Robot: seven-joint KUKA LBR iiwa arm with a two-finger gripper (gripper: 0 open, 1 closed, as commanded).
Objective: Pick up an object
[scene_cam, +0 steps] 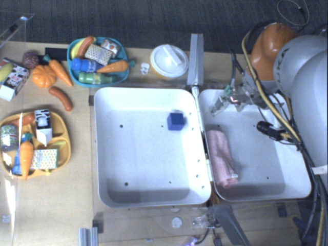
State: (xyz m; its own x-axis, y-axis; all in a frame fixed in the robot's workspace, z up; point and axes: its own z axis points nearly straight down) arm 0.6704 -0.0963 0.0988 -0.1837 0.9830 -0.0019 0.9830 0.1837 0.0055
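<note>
Smooth white plastic for both bins [148,99], slightly glossy. Matt blue cube [176,121], probably foam or plastic. Soft pink cloth roll [221,158]. Light wood-look table [77,188], matt. Shiny grey arm shell [307,81], glossy orange band [271,42].

Grey robot arm [307,86] cut off by the right edge, covering the right bin's [256,188] far right corner. Gripper [229,97] small and tangled in cables, finger state unreadable. Toy food in the yellow tray [61,152] cropped at the left edge, labels too small to read.
</note>
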